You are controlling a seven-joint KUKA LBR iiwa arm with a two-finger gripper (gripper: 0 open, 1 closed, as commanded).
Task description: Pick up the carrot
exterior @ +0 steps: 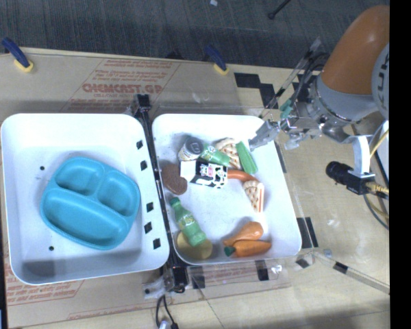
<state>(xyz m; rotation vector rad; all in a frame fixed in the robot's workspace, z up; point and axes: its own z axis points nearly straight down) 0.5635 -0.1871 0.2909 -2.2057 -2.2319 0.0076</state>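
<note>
Orange against white, the carrot [248,247] lies on its side at the near edge of the right bin [288,214], just beside a chicken leg [245,232] and apart from the cluttered heap further back, which should leave room to come down on it. The left bin [14,184] holds only a blue tray [90,201]. The tool [262,135] hangs over the right bin's far right corner, well away from the carrot, with the arm [349,60] folded in from the right; whether it is wide or narrow cannot be told.
</note>
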